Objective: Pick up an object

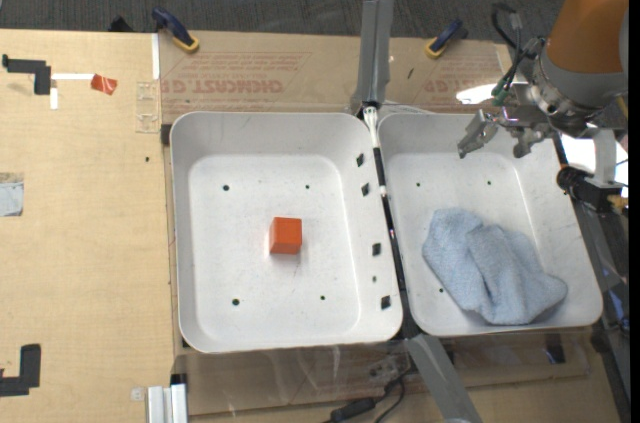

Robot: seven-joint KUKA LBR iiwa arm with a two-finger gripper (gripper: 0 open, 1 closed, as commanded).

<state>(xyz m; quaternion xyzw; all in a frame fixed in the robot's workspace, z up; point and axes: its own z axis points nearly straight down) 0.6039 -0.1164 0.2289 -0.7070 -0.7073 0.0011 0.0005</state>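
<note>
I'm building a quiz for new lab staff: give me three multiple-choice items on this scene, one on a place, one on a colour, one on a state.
1. Where is the block?
A. left bin
B. right bin
C. on the bench

2. What colour is the cloth?
A. red
B. light blue
C. green

3. How does the cloth lie?
A. folded flat
B. crumpled in a heap
C. hung over the rim

Key: 1 A, it sits mid-floor of the left bin. 2 B, pale blue against the white right bin. 3 B, bunched with folds.

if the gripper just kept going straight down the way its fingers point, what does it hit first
Most likely the bare white floor of the right bin, near its back edge. The gripper hangs open there, and the blue cloth lies nearer the front, seemingly out of that line, though depth is unclear.
</note>
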